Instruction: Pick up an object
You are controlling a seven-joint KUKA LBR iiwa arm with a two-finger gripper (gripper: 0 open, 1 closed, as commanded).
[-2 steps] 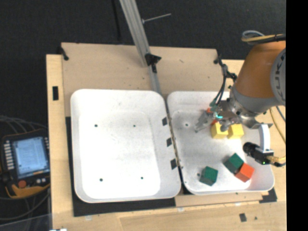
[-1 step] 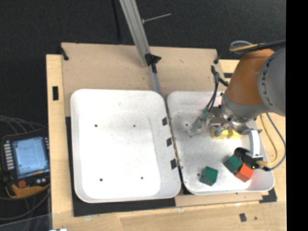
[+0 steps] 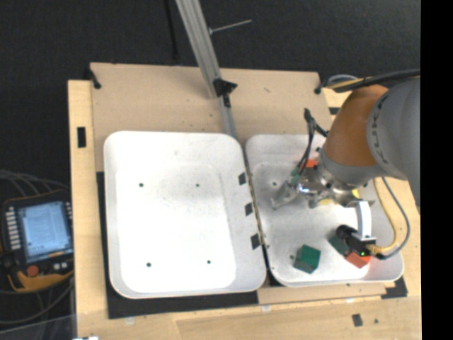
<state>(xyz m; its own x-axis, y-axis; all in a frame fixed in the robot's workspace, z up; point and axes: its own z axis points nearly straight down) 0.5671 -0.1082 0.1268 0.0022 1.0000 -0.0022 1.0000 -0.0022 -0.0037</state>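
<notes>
**Gripper low in the right bin, apart from the loose blocks**

The gripper (image 3: 279,197) sits in the upper-left part of the right bin (image 3: 277,151), near the wall that borders the neighbouring bin. It points toward that wall. Whether it is open or closed cannot be told from this slanted overhead view, since the metal parts merge with the white floor beneath them. Above and to the right of it, the grey arm with its orange band (image 3: 352,129) reaches in across the bin's right rim.

The candidate objects lie nearer the front of the same bin, apart from the gripper. A green block (image 3: 307,258) rests on the bin floor close to the front wall, tilted slightly. To its right a red-orange block (image 3: 357,260) lies near the front right corner, partly hidden by robot hardware.

The left bin (image 3: 177,211) stands just beside the right one, and small black clips (image 3: 248,208) lie along the seam where their walls meet. Both bins rest on a plywood bench (image 3: 145,96). A slanted aluminium rail (image 3: 200,40) runs down from the top edge to the gap between the bins. A handheld pendant with a lit screen (image 3: 41,234) lies off the bench at far left.
</notes>
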